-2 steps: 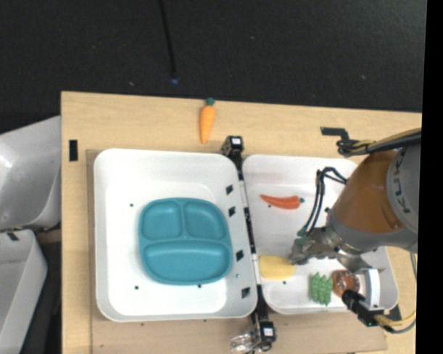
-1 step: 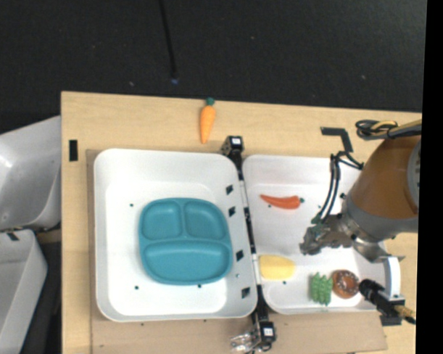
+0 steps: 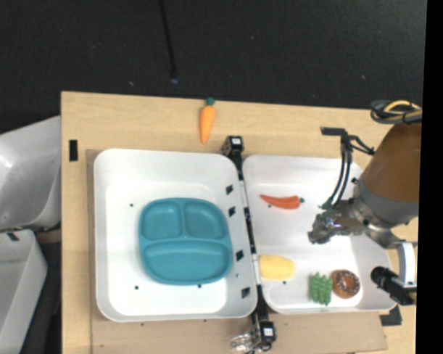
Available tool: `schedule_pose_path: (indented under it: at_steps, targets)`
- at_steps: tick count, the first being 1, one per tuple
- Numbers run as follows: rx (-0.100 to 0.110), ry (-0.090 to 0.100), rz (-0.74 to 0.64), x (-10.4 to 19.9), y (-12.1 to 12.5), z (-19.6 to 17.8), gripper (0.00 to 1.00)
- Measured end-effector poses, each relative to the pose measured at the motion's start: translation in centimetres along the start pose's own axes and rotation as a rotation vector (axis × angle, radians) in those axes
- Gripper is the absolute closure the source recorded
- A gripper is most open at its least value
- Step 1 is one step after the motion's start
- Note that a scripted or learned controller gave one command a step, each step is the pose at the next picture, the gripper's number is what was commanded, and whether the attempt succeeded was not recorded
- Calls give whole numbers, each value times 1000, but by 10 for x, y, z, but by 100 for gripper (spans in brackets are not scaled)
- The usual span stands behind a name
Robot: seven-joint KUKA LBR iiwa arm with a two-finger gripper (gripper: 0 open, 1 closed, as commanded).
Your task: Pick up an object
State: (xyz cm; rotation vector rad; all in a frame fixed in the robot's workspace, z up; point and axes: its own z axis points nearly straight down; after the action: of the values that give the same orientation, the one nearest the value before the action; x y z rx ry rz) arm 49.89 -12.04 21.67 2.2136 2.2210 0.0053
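In the right bin (image 3: 301, 172) lie a red chili pepper (image 3: 281, 201) near the back, a yellow lemon-like piece (image 3: 276, 267) at the front left, a green leafy piece (image 3: 320, 288) and a brown doughnut (image 3: 345, 283) at the front. My gripper (image 3: 323, 228) hangs over the middle right of this bin, below and right of the chili, above the green piece. Nothing shows between its fingers. The arm's orange band (image 3: 397, 168) rises behind it.
The left bin (image 3: 109, 277) holds a teal divided plate (image 3: 184, 240). An orange carrot (image 3: 207, 121) lies on the wooden bench behind the bins. A black clip (image 3: 233, 145) sits where the bins meet at the back. Cables run beside the arm at the right.
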Motion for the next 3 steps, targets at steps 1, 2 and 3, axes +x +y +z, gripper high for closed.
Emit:
schedule_pose_path:
  at_steps: [1, 2, 3]
  targets:
    - [1, 0, 0, -1, 2, -32, 100]
    - [3, 2, -5, 55, 9, -41, 100]
    - [5, 3, -5, 105, 19, -47, 100]
